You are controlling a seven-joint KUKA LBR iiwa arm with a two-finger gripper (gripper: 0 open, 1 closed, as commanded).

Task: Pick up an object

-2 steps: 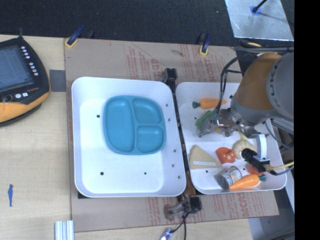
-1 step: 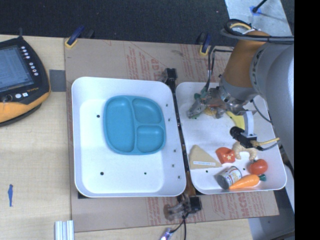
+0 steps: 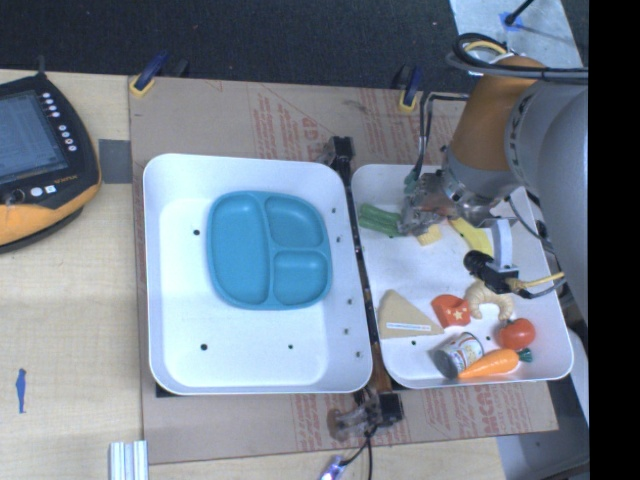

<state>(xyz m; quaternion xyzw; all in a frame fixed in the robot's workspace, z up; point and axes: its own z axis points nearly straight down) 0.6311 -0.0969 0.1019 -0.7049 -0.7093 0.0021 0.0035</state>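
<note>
So our hand (image 3: pixel 418 215) is down at the far end of the right bin (image 3: pixel 392 363), and honestly we can't tell how it's set from this angle. The thing that matters: the green pepper-looking piece (image 3: pixel 378 219) sits right beside the hand, on the side toward the blue divided plate (image 3: pixel 269 248) in the other bin. Its long axis runs roughly across the bin, pointing from the plate side toward the hand. A yellow piece (image 3: pixel 430 235) is also just beside the hand. We'd guess a small shift toward the plate lines it up.
</note>
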